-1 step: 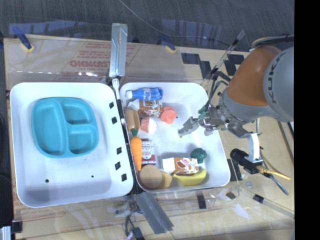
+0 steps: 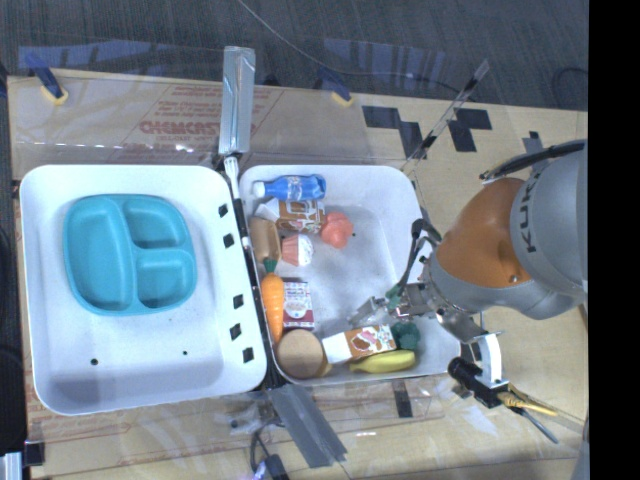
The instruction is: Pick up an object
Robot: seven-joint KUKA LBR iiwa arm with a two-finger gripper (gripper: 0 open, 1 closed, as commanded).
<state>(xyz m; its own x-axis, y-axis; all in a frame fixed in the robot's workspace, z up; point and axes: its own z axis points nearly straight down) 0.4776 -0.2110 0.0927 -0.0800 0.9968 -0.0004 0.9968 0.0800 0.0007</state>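
The right bin point(image 2: 400, 193) holds several objects. A blue bottle point(image 2: 291, 186) lies at the back, with a brown carton point(image 2: 299, 213) and an orange-red fruit point(image 2: 338, 230) just in front of it. Along the left wall lie a bread roll point(image 2: 263, 238) and a carrot point(image 2: 273, 306), with a red packet point(image 2: 298, 303) beside the carrot. At the front are a round brown bun point(image 2: 300, 354), a labelled box point(image 2: 362, 343), a banana point(image 2: 386, 362) and a green item point(image 2: 406, 333). My gripper point(image 2: 386, 309) hangs low over the bin's front right, just above the labelled box and green item.
The left bin point(image 2: 60, 378) carries a teal divided tray point(image 2: 130, 251). A divider with black clips runs between the bins. The arm's orange band point(image 2: 480, 248) sits over the right bin's right rim. A metal post point(image 2: 237, 98) stands behind the bins.
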